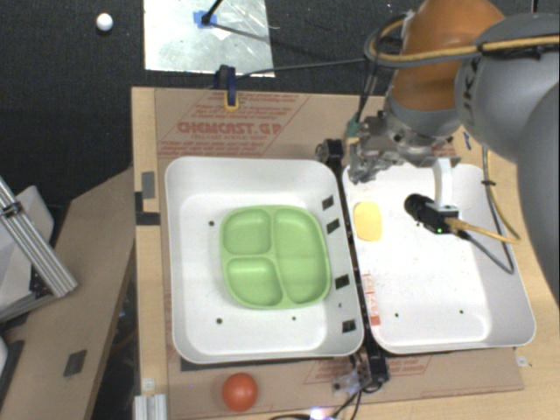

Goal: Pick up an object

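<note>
A small yellow object is lying in the right bin near its left wall, long axis running toward the far rim. The left bin is holding a green divided tray. The gripper is hanging just beyond the yellow object; how it is set, I cannot tell.

Floor: dark, speckled black around the bench.
Bench: tan board with red lettering at its far end.
Sheet: shiny silver sheet lies on the floor beyond the bench.
Ball: small white ball at the far left.
Rail: metal rail at the left edge.
</note>
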